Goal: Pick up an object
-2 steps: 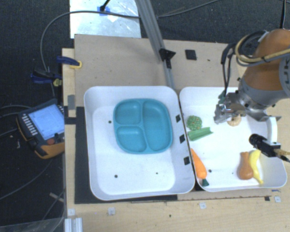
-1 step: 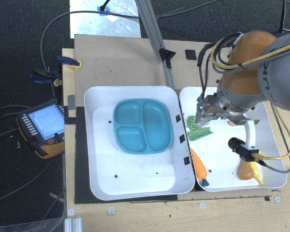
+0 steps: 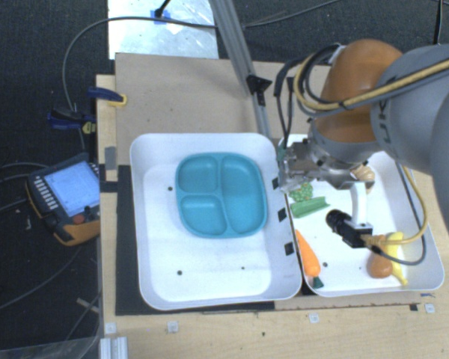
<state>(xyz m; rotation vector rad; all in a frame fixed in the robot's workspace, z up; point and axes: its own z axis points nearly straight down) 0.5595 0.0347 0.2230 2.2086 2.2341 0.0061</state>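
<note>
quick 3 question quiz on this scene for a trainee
1. True or false: the plate lies in the left bin.
2. Which lies in the right bin? A carrot, B spoon, C cup.
3. Fill in: the carrot lies along the right bin's ___ wall.

Key: 1 true; 2 A; 3 left.

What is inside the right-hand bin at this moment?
An orange carrot, green vegetable pieces and a brown rounded item lie in the right bin. The arm covers the bin's far half, so anything there is hidden.
</note>
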